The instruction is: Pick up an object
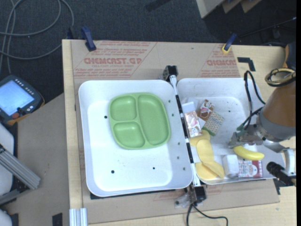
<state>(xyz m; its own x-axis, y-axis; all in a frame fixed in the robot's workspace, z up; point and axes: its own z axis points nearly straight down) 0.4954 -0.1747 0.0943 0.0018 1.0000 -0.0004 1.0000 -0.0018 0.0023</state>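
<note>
Camera view looks down on our bench, where two white bins sit side by side. We see a green tray (139,120) with three sections lying flat in the left bin (94,164). Our arm (280,112) reaches into the right bin (221,86) from the right. Our gripper (241,139) hangs low there, just above a yellow banana (248,152). We cannot tell if the gripper is grasping anything or let go. Near the left wall of this bin lie small snack packets (200,117) and a pale yellow toy (207,159). A small white and red box (244,167) sits just below the banana, near the front wall.
</note>
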